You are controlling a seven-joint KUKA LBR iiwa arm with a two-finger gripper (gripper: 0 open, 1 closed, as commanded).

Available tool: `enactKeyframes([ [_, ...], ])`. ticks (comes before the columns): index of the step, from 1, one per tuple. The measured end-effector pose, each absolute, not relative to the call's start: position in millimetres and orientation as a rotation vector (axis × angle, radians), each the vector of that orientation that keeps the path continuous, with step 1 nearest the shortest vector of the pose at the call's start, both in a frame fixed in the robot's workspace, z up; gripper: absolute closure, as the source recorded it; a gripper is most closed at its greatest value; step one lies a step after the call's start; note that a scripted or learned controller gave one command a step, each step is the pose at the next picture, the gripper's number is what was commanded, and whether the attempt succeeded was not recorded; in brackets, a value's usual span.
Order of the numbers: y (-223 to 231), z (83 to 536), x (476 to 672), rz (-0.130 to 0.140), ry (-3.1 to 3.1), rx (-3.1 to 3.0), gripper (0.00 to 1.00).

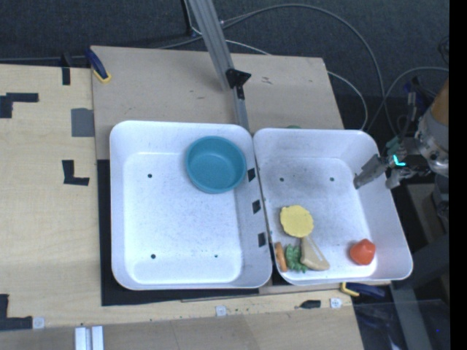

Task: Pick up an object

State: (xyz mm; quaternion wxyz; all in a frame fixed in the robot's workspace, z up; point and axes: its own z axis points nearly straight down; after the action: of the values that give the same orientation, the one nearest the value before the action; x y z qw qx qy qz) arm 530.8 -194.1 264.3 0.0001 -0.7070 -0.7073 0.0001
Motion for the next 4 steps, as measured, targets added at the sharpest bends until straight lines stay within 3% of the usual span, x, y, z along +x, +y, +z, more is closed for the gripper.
enactKeyframes([
  [1, -194.1, 264.2, 530.7, 0.001, -2.222, -2.221, 0.0],
  [4, -199.2, 88.6, 525.0, 0.002, -2.222, -2.22, 0.0],
])
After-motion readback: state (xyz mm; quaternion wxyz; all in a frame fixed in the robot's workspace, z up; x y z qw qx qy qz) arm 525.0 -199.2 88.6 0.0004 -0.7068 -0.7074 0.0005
